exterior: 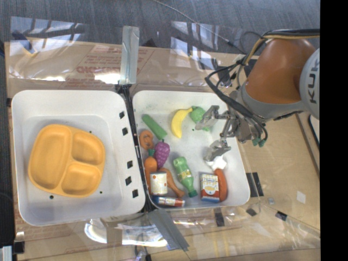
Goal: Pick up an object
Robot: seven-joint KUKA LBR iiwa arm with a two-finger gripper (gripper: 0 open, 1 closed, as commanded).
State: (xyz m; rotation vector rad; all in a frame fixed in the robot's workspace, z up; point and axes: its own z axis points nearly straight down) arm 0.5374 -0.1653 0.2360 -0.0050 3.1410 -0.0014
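Firstly, the grey arm with the orange band (274, 72) reaches from the right over the right white bin (234, 170). The left white bin (22, 145) bears a yellow plastic tray with three compartments (66, 160). The two-finger gripper (213, 135) hangs above the right bin's right part with its fingers spread apart, and nothing is between them. Near it lie a yellow toy banana (180, 122), a green bottle (184, 174) and a small juice carton (209, 187).
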